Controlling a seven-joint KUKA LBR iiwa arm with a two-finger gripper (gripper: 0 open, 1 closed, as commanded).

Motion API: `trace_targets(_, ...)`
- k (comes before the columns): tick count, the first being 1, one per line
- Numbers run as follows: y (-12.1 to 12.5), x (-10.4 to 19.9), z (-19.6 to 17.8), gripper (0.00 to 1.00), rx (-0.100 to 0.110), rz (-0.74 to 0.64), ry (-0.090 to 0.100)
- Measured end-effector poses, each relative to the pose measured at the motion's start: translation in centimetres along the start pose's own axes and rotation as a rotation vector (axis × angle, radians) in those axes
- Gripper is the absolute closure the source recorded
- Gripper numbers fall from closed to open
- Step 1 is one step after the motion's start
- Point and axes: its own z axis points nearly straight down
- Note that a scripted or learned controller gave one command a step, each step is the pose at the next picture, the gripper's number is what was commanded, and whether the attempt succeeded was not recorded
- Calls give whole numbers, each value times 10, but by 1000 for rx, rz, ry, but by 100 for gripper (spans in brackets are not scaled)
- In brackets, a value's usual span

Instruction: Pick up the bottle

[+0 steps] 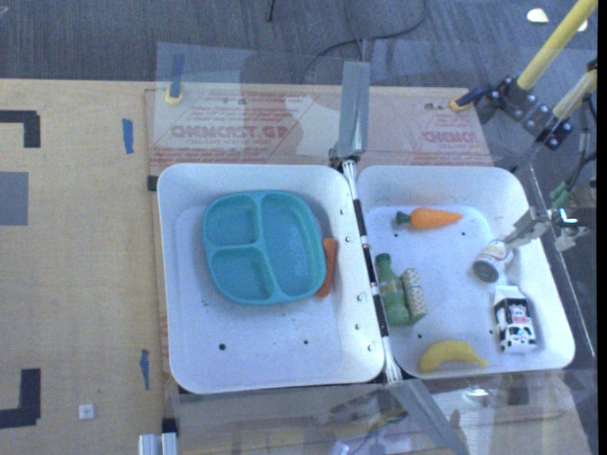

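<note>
The green bottle (pixel 388 290) lies on its side in the right bin (pixel 455 190), close against the bin's left wall, with its neck pointing toward the far side. A small green-and-tan patterned block (pixel 414 293) rests against its right side.
The right bin also holds a carrot (pixel 430 219) at the back, a metal scoop (pixel 491 261) at the right, a black-and-white cow toy (pixel 514 324) and a banana (pixel 451 354) at the front. In the left bin (pixel 190 349) lies a teal divided plate (pixel 265 246) with an orange piece (pixel 329 265) at its right edge.
</note>
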Motion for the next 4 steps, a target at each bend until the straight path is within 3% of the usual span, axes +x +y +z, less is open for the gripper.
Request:
trace_targets(1,41,33,154,0,-1,-150,0)
trace_targets(2,-26,67,167,0,-11,-399,-5)
trace_targets(3,-38,94,167,0,-12,-56,-8)
trace_targets(4,34,98,167,0,-11,-261,-5)
